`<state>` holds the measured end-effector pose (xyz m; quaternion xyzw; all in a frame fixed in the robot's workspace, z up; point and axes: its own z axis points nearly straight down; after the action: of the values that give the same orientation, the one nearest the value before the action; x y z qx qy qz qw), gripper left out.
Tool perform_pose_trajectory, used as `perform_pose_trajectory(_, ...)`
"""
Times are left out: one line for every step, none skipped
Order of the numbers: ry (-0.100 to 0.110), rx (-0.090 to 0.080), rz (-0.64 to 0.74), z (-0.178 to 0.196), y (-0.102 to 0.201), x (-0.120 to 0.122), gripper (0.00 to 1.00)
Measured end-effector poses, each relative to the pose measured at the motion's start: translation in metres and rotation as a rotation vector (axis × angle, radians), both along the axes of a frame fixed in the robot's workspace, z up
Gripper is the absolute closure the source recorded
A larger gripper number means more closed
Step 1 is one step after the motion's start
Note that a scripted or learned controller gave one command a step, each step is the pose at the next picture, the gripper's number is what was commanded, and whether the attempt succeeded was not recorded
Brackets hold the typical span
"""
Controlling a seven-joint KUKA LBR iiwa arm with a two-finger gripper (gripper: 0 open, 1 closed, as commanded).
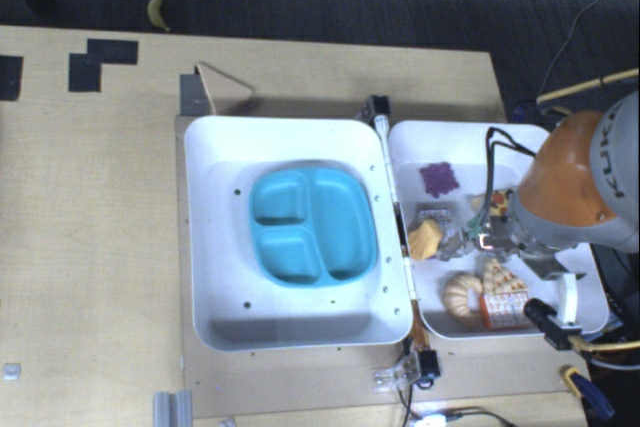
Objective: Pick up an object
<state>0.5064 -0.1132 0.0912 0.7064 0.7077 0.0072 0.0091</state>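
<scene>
My gripper (462,241) is low inside the right bin (440,323), reaching in from the right under the orange band of the arm (565,185). It sits between a yellow wedge (425,238) just to its left and a tan ridged bread roll (463,295) just in front of it. A red and white checked box (504,303) lies beside the roll, partly under the wrist. A small grey piece (433,214) lies behind the wedge, and a purple lump (438,178) lies farther back. I see nothing between the gripper's tips.
The left bin (215,215) holds a blue divided tray (311,225). A thin rail (392,190) separates the two bins. The arm covers the right side of the right bin.
</scene>
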Motion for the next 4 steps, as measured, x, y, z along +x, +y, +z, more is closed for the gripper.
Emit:
perform_pose_trajectory(-0.005,0.001,0.001,0.012,0.001,0.002,1.0)
perform_pose_trajectory(-0.001,0.003,0.002,0.011,0.001,0.001,0.0)
perform_pose_trajectory(-0.004,0.003,0.003,0.021,0.002,0.003,1.0)
perform_pose_trajectory(-0.003,0.003,0.003,0.021,0.002,0.003,0.0)
